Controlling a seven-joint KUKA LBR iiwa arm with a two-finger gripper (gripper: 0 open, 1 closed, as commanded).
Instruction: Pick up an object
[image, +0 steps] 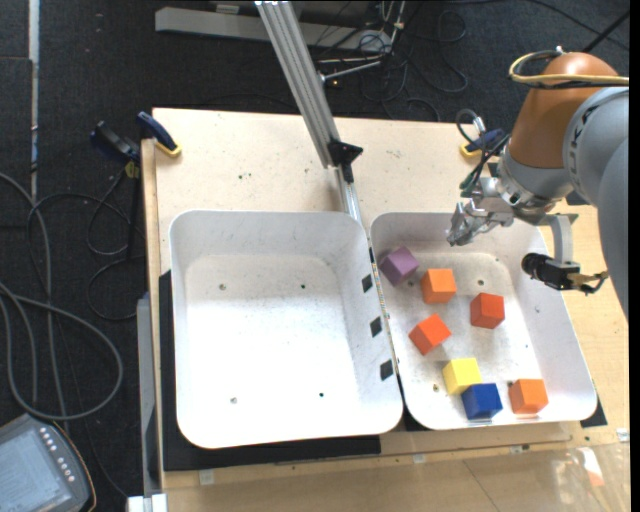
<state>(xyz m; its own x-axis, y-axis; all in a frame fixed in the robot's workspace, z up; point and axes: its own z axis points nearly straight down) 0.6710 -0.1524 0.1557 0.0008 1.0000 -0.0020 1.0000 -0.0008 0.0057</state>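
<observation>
Nearest the camera, along the right bin's (570, 330) front edge: blue cube (482, 401), touching the yellow cube (460, 374) just behind-left of it; an orange cube (528, 396) sits just right of the blue one. Mid-bin: second orange cube (430, 333), tilted, alone; red cube (487, 310) to its right, apart. Further back: third orange cube (438, 285), with the purple cube (400, 265) near it on the left, close to the bin's left wall. Left bin (200, 250) beside it, walls touching at the divider. At the back rim of the right bin the gripper (462, 234) points down, above the bin's far edge, well apart from every cube; nothing seen between its tips, open or closed not readable at this size. Grey arm (600, 130) with orange band comes in from the right. Bench (250, 150) behind, blue clamp (155, 130) at its far left corner.
</observation>
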